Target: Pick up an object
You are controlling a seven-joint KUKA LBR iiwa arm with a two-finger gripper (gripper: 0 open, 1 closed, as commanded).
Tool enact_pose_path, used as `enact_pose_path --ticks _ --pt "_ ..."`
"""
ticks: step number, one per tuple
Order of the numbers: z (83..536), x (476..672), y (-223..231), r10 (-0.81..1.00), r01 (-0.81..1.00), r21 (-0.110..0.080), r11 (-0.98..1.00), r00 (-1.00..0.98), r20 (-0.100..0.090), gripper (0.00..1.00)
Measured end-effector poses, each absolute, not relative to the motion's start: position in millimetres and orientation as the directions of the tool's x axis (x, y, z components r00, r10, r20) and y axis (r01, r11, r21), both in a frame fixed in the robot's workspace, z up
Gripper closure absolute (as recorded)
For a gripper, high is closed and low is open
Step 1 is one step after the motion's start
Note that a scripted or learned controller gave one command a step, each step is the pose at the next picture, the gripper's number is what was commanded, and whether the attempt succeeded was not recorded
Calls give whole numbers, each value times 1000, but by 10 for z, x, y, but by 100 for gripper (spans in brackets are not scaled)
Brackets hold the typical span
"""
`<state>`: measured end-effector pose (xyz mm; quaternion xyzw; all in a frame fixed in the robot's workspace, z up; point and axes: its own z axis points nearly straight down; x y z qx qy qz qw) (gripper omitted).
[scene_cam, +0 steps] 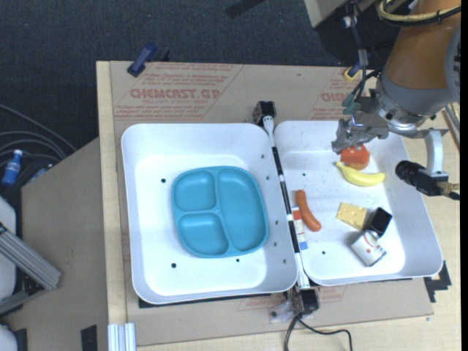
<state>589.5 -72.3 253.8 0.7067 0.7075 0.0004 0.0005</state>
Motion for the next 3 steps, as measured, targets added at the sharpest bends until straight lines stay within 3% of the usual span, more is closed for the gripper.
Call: enact_pose_path --ticks 1,2,3 --pt "2294 5290 -222 1000 1000 -3 1 -1 1 100" --pt "2591 4789 -532 1000 1000 -3 -1 1 1 100" --pt "2564 5405 -493 1000 1000 1 0 0 0 100"
